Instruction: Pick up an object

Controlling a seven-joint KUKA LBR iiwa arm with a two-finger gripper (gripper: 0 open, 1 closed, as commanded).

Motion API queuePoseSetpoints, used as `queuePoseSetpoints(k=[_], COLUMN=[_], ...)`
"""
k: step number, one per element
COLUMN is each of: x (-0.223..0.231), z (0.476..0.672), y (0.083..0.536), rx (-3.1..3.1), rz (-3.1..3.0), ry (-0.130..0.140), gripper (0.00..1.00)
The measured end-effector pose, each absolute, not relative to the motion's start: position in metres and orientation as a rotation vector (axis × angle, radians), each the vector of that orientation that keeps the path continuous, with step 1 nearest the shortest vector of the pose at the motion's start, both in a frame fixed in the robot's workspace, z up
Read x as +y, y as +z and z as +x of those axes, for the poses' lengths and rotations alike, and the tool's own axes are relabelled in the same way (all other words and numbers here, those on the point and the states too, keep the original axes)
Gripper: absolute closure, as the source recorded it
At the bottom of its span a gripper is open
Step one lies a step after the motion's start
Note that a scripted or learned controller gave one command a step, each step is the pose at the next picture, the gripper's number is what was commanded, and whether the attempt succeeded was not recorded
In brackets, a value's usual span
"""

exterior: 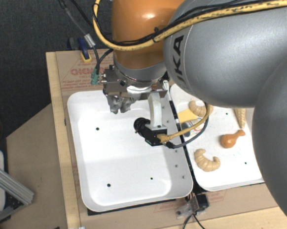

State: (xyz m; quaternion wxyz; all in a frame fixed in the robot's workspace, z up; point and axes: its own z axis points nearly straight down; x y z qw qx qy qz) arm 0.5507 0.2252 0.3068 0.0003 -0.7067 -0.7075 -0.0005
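looming closest to us, the grey arm (237, 45) and its orange band (141, 18) cover much of the right bin (227, 179). we see the gripper (119, 106) low over the left bin (119, 187), near its far edge; we cannot tell how it stands. in the right bin lie a croissant (207, 161), a drumstick (232, 138), a second pastry (198, 108) and a yellow piece (185, 116). both bins sit on a cardboard sheet (64, 142) over a wooden bench (33, 159), with dark carpet (14, 42) behind.

Two white bins (86, 140) sit side by side on a cardboard sheet (58, 93).
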Motion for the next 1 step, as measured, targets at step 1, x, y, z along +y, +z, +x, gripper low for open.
queuePoseSetpoints(k=[1], x=[0.2255], z=[0.551], y=[0.3168], rx=[-2.223], rz=[-2.22], ry=[-0.004], gripper=[1.0])
